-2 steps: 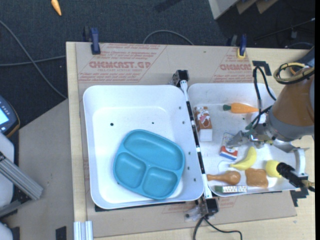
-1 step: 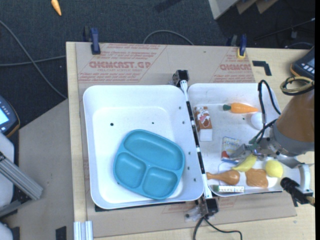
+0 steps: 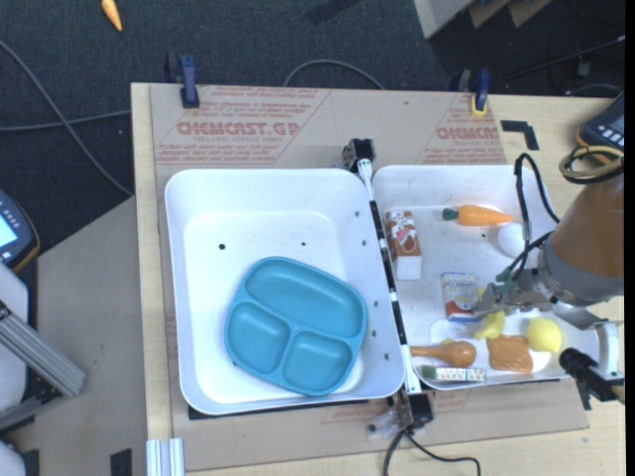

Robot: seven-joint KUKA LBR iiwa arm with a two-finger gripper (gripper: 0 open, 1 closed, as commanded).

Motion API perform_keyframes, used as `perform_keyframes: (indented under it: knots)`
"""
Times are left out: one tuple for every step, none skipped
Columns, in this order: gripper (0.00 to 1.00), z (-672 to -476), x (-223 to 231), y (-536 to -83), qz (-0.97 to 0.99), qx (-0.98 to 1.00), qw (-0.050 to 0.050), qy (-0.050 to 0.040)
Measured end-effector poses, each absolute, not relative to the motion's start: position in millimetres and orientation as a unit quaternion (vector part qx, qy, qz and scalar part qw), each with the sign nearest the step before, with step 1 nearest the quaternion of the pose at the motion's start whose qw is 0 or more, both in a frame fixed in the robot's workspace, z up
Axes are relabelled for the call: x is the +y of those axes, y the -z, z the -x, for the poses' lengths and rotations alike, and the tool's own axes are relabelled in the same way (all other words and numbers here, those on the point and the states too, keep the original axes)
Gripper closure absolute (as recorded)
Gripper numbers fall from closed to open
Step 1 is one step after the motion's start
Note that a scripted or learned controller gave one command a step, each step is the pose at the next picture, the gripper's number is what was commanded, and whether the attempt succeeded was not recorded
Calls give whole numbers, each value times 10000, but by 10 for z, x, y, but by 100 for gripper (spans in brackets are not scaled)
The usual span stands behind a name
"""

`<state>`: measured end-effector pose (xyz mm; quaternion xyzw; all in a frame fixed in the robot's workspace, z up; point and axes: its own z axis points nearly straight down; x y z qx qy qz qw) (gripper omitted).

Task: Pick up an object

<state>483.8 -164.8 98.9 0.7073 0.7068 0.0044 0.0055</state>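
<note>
Approach step: tool (image 3: 499,298), grip state indiscernible, poised just above small yellow toy piece (image 3: 489,325); next, descend and close.

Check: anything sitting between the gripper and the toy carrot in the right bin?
Nothing visible. The gripper hangs low over the right bin, above the clutter along its near edge. The toy carrot lies apart near the far wall, with a white egg-like item just beside it; bare bin floor separates them.
</note>
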Motion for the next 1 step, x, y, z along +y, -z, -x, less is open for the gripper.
perform_keyframes:
  knots:
    - [100, -5197, -757, -1898, -7028, 7114, 33, -48]
